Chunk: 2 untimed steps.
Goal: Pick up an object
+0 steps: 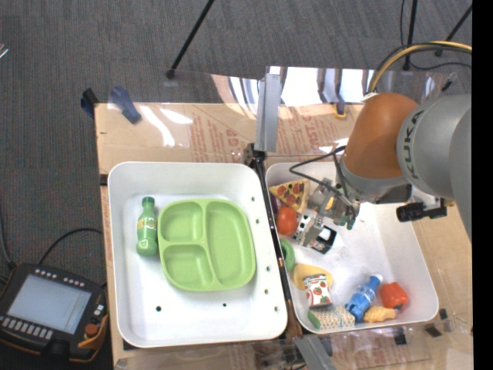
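My gripper (314, 233) hangs low in the right bin (404, 241), at its left middle, and stands open with nothing between its fingers. A red tomato (286, 220) lies just left of it, close to the left fingertip. Behind the tomato is a pizza slice (289, 193). Along the bin's front lie a yellow piece (308, 273), a red and white carton (317, 290), a blue bottle (362, 297), a red-orange toy (394, 294) and a small box (331, 318). A green piece (287, 253) rests against the left wall.
The left bin (127, 307) holds a green divided plate (206, 243) with a small green bottle (146, 224) at its left side. The arm's orange band (377, 141) looms over the right bin's back. A teach pendant (50, 307) lies at the lower left.
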{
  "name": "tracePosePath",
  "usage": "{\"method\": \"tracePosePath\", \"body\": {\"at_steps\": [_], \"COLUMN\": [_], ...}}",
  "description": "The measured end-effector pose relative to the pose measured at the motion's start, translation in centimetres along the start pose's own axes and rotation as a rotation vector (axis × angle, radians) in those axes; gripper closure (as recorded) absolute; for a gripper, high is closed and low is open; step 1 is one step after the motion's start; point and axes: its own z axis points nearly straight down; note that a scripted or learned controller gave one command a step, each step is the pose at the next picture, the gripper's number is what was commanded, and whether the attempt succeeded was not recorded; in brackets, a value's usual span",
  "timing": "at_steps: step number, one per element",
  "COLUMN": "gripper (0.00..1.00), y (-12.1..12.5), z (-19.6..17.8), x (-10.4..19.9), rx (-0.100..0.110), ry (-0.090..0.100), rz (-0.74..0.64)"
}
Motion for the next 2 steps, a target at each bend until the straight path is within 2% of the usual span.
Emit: {"method": "tracePosePath", "body": {"at_steps": [1, 2], "gripper": [0.0, 0.0], "y": [-2.3, 1.4], "z": [0.0, 0.0], "x": [6.9, 0.6], "rx": [0.0, 0.0], "ry": [0.001, 0.0], "rz": [0.018, 0.14]}}
